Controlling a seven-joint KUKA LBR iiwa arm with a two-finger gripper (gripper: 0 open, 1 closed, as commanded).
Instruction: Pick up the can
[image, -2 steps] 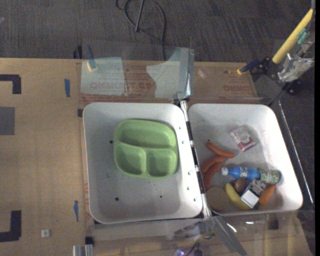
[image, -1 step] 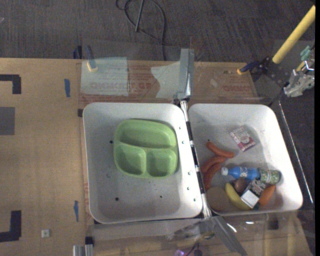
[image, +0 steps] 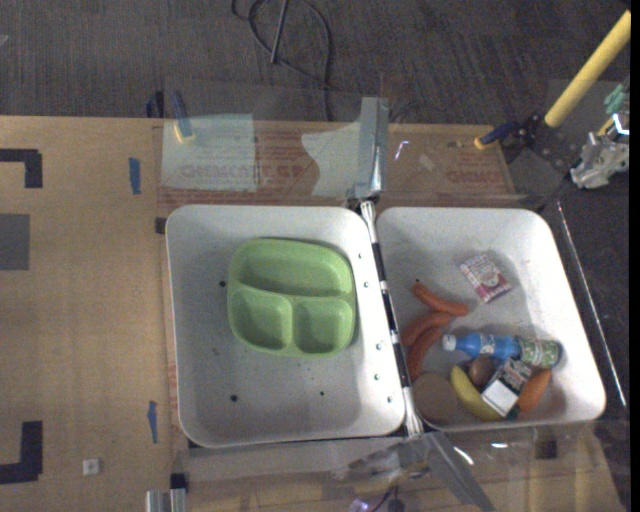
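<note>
The right bin (image: 560, 270) holds a heap of items along its near edge. A tan round object (image: 435, 397) that looks like the can, seen end-on, lies in the near left corner against a yellow banana (image: 470, 393). A small dark round object (image: 484, 370) sits behind the banana, partly hidden. A clear bottle with a blue cap (image: 497, 347) lies on its side above them.
Orange sausage-like pieces (image: 428, 325) lie by the divider. A pink-and-white packet (image: 484, 276) rests at mid bin. A black-and-white box (image: 508, 386) and an orange item (image: 536, 389) crowd the near right. The left bin (image: 200, 380) holds a green divided plate (image: 292, 309). A yellow pole (image: 588, 70) stands far right.
</note>
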